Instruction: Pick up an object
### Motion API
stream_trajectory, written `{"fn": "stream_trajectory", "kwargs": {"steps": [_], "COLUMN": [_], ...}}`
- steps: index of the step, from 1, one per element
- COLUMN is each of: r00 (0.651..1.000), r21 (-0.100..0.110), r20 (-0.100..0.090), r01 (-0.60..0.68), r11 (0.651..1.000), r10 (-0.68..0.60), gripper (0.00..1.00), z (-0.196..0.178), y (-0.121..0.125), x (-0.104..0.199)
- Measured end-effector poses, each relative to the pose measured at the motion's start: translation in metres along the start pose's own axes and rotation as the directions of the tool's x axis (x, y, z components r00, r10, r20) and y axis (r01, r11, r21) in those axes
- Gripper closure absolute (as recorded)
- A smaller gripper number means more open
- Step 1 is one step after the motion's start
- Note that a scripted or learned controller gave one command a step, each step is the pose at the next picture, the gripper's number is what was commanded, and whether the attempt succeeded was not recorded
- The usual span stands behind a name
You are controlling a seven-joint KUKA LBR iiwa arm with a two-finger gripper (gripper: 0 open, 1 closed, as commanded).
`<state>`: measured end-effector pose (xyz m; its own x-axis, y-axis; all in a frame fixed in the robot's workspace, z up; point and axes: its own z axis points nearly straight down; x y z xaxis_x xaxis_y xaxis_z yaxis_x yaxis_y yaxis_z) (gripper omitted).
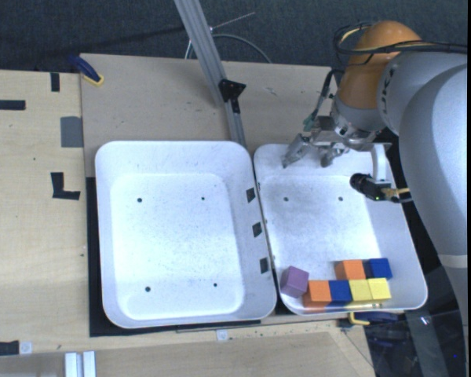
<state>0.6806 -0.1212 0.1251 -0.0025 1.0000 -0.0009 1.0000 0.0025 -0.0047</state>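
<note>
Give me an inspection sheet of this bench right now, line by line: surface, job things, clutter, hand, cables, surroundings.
Surface: tan bench bearing a left bin and a right bin, side by side.
Job's things: purple block, orange, blue and yellow blocks clustered at the right bin's near edge.
Clutter: black tape marks on the bench.
Hand: hand hovers over the right bin's far edge, fingers spread, nothing between them.
Cables: thin wire behind the bench; cabling on the wrist.
Surroundings: slanted metal pole, dark floor.
</note>
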Motion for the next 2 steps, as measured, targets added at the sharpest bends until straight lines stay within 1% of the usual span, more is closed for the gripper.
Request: {"fn": "stream_trajectory", "kwargs": {"steps": [1,2], "r00": [1.0,1.0], "r21": [0.014,0.0], "r20": [0.013,0.004], "r01": [-0.006,-0.005], "r11": [1.0,1.0], "r10": [0.006,0.005], "gripper": [0.0,0.0], "z": [0.0307,0.0329], "y": [-0.0019,-0.0096], "x": [0.0212,0.0262]}}
